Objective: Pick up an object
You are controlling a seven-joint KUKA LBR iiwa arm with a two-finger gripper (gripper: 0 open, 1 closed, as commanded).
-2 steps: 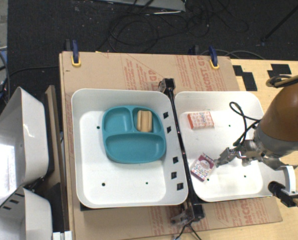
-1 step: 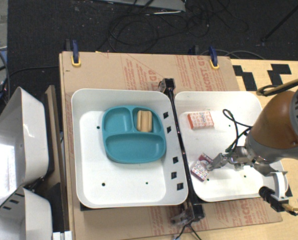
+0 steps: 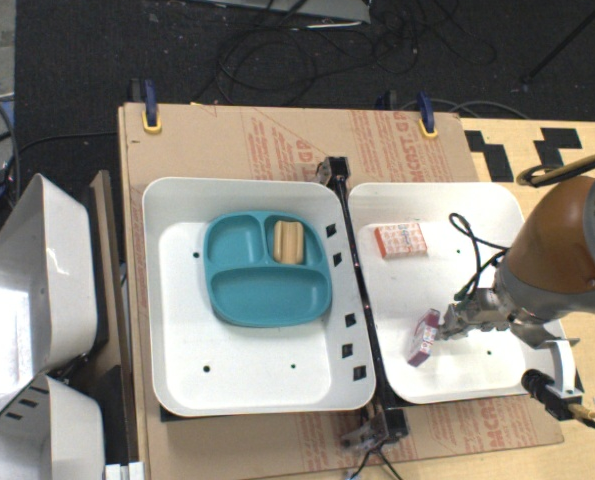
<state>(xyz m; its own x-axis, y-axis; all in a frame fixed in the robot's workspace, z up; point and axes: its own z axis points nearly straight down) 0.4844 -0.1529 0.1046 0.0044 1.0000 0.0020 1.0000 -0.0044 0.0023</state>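
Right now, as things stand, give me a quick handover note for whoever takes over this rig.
Gripper: low in the right bin, beside the small purple packet; finger state unclear, no grasp confirmed.
Things: purple packet in the right bin's lower half; red-and-white box toward that bin's far side. Left bin holds a teal divided tray with a tan block in its upper right compartment.
Done: approach to the packet.
Left: grasp and lift.

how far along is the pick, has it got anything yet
Done: the arm has reached into the right bin and the gripper sits low beside a small purple packet. In hand: closing on that packet, though a grasp cannot be confirmed from this view. Left: secure it and lift it. The red-and-white box lies untouched further back, and the teal divided tray with a tan block sits in the left bin.
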